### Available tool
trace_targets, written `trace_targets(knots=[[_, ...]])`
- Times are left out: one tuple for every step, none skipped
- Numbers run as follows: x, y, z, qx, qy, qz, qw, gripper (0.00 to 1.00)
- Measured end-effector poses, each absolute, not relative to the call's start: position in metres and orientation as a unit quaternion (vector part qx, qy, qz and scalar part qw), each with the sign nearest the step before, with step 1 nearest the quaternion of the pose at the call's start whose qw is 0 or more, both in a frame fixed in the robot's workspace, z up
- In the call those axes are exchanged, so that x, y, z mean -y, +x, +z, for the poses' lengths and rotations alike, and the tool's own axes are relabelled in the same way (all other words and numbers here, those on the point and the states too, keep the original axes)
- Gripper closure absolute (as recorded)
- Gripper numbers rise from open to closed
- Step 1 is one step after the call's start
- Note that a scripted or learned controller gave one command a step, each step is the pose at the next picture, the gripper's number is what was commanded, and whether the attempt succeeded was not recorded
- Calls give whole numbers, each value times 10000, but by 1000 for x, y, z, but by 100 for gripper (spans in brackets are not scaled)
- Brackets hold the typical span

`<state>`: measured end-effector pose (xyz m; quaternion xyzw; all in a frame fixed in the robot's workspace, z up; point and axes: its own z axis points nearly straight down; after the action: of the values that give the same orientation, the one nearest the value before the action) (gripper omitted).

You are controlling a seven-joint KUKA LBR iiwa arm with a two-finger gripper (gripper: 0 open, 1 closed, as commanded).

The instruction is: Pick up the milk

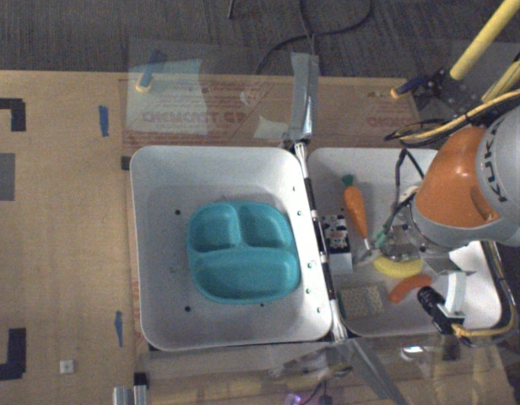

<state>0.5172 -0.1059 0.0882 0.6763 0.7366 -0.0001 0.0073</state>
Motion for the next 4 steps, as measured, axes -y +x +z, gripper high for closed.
trace_targets(knots=[[134,525,271,-6618,7497,1,9,0],[50,509,184,-7520,6591,-2,-8,0],[53,510,194,-7504,6610,6,7,100],[53,510,194,-7502,6612,5,5,0]])
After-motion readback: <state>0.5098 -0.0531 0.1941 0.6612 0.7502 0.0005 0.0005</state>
